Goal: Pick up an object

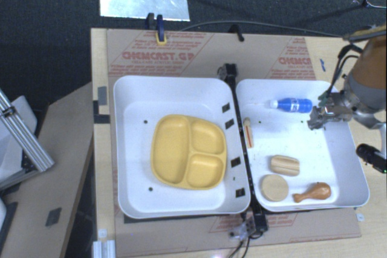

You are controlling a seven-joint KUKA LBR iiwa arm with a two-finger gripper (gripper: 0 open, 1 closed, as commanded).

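Hovering: hand [318, 116] is seen above right bin [357, 160], near bottle [292, 105].
Grip: cannot be told.
Risk: bottle could be rolled aside if struck off-centre.

Your desk [100, 148] is a pale wooden top, and you can see a brown cardboard sheet [181, 54] with red lettering spread flat across most of it. Two shallow white bins rest on that sheet, side by side and touching along their inner edges: the left bin [130, 130] is the larger one, the right bin [347, 154] the smaller. At the desk's far edge you'll find a clamp [158, 27] with a yellow tip gripping the cardboard near the left corner.
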